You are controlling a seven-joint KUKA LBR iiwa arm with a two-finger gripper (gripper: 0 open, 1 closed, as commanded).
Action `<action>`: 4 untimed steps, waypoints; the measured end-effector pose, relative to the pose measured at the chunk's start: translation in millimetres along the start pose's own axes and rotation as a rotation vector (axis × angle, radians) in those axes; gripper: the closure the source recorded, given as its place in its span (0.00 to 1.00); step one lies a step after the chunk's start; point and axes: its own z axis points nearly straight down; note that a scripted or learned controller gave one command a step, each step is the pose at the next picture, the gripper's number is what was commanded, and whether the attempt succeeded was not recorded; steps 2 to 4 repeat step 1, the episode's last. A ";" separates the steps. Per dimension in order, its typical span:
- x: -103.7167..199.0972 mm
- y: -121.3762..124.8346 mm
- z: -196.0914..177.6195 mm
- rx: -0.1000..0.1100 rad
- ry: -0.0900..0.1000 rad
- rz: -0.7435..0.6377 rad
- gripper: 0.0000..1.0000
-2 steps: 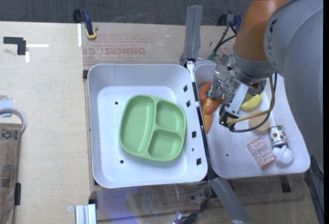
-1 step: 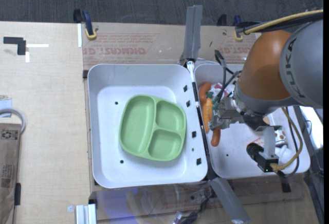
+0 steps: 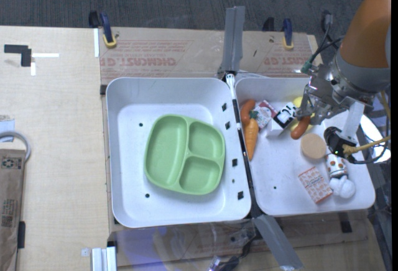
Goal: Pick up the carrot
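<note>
The left bin (image 3: pixel 118 139) contains a green three-compartment plate (image 3: pixel 185 155). The right bin (image 3: pixel 273 192) contains the carrot (image 3: pixel 251 137), lying against its left wall, plus a red packet (image 3: pixel 314 184), a tan disc (image 3: pixel 313 146) and other small items. The gripper (image 3: pixel 314 111) hangs above an orange-red item, possibly a sausage (image 3: pixel 300 128); its finger state cannot be determined.

Divided plate (image 3: pixel 185 155) in left bin (image 3: pixel 118 139); carrot (image 3: pixel 251 137) in right bin (image 3: pixel 273 201), by dividing wall.
</note>
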 end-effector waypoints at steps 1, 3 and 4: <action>-52.3 -4.7 49.0 0.003 0.000 0.202 1.00; -52.3 -4.7 49.0 0.003 0.000 0.202 1.00; -52.3 -4.7 49.0 0.003 0.000 0.202 1.00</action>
